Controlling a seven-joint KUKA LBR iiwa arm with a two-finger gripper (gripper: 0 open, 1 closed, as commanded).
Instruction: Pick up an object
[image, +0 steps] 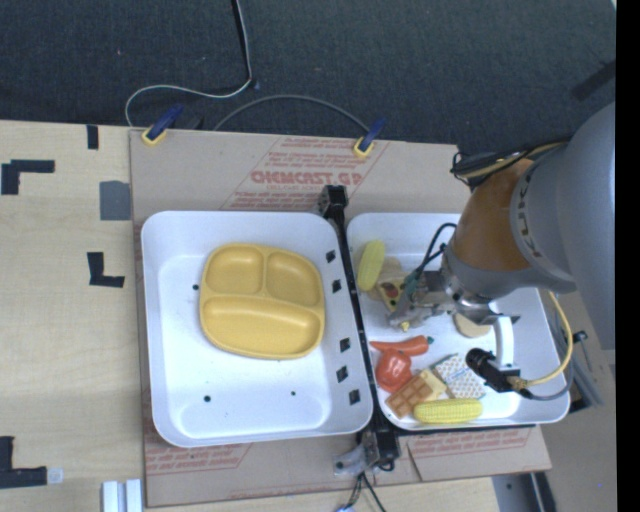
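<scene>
Reaching into the right bin (410, 232) from the right, my pincer (410, 308) sat near that bin's middle. Couldn't tell if it was apart or together; nothing visibly clamped.

Both bins were smooth white plastic, shallow, with rounded corners. The left bin (180, 380) held a glossy yellow plate (263, 300) with three compartments.

Nearest target was a small yellow-and-red toy (388, 293), just beside the pincer on its left, maybe touching. A pale yellow-green oblong (371, 263) lay behind that, against the wall between the bins. In front of the pincer were a long red pepper (400, 346), a red lump (393, 370), a gridded tan waffle (415, 392), a checked cracker (458, 372) and a knobbly yellow cob (447, 410) along the front wall. A tan round piece (468, 323) was partly under my wrist.

The right bin's front-left corner was packed, with items touching. Bare floor ran along its back wall. The left bin had open floor all round the plate.
</scene>
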